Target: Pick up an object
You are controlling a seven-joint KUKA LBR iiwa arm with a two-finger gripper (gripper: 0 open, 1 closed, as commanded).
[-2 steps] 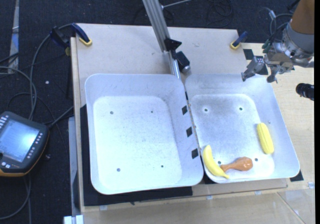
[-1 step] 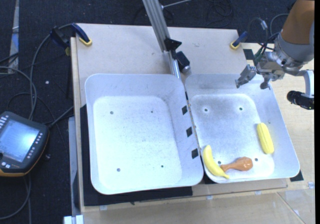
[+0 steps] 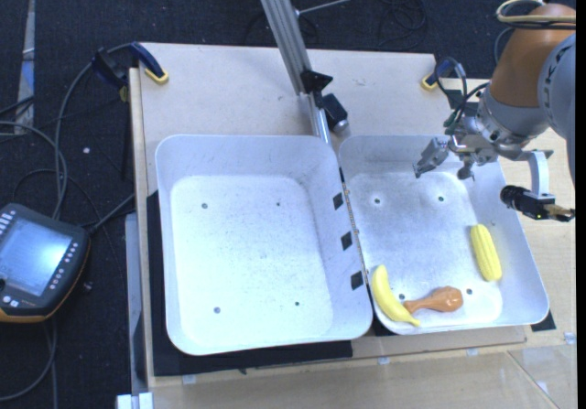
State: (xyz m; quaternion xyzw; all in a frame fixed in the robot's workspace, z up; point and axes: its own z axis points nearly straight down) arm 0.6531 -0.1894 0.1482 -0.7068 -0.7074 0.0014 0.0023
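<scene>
Banana (image 3: 389,297): lies along the right bin's (image 3: 403,215) near left wall, touching the drumstick toy.
Drumstick toy (image 3: 436,301): flat, clear above, probably the easiest target.
Corn cob (image 3: 486,252): near the right wall.
Gripper (image 3: 446,163): fingers spread, holding nothing, hovering over the far end; should travel nearer before descending.

Gripper (image 3: 446,163) spread open over far end of right bin (image 3: 403,215), nothing between fingers. Near front rim: banana (image 3: 388,295) touching orange drumstick-shaped toy (image 3: 438,301) (real or plastic, unclear). Corn cob (image 3: 486,252) by right wall. Left bin (image 3: 183,215) alongside.
</scene>
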